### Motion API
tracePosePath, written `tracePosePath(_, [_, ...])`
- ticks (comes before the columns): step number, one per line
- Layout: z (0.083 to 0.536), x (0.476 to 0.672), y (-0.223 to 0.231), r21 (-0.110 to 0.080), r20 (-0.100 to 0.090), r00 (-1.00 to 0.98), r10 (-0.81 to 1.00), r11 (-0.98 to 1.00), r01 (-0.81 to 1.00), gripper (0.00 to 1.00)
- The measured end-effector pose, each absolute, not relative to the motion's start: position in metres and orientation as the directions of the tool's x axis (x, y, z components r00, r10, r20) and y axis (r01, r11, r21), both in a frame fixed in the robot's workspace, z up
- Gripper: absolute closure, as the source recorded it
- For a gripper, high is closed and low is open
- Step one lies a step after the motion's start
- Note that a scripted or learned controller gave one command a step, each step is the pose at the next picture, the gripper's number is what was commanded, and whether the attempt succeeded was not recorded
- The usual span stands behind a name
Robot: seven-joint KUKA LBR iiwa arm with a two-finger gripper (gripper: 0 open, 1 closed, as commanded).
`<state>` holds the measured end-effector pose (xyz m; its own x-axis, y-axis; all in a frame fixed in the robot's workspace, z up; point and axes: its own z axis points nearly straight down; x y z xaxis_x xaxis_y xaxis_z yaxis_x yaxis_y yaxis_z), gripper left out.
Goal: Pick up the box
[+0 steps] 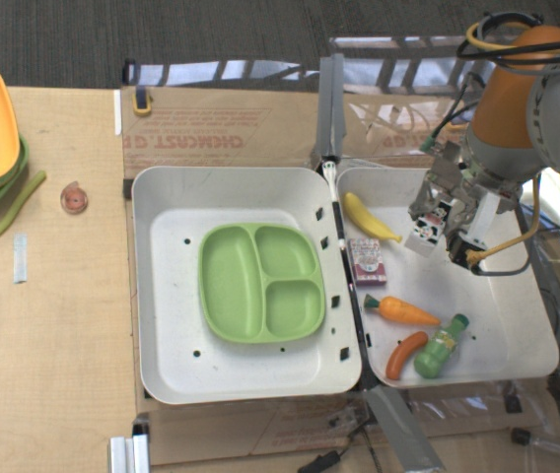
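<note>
The box (pixel 367 261), a small pink-and-white carton, lies flat on the floor of the right bin (pixel 517 358), close against its left wall and roughly midway along it. Nothing has lifted it; the pick is judged not yet done. The whole approach, the closing and the lift remain.

Other contents of the right bin: a banana (pixel 370 218) just beyond the box toward the far left corner, a carrot (pixel 405 311) nearer the front, then a red sausage (pixel 404 355) and a green bottle (pixel 442 346) by the front edge. The left bin (pixel 157 294) carries a green divided plate (pixel 261 283) at its centre.

The arm (pixel 522 97) enters from the right, orange band uppermost, wrist angled down and leftward over the far half of the right bin. The gripper (pixel 434 227) hangs above the bin floor, well apart from the box and to its right. Whether the claw is open or closed cannot be told here; nothing is visibly held.
</note>
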<state>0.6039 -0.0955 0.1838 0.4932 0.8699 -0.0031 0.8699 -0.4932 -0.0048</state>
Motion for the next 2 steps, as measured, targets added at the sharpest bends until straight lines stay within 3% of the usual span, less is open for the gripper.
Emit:
tracePosePath(1, [0.224, 0.597, -0.172, 0.003, -0.002, 0.247, 0.969, -0.247, 0.969, 1.00])
tracePosePath(2, [0.323, 0.501, -0.153, -0.003, -0.002, 0.264, 0.965, -0.264, 0.965, 1.00])
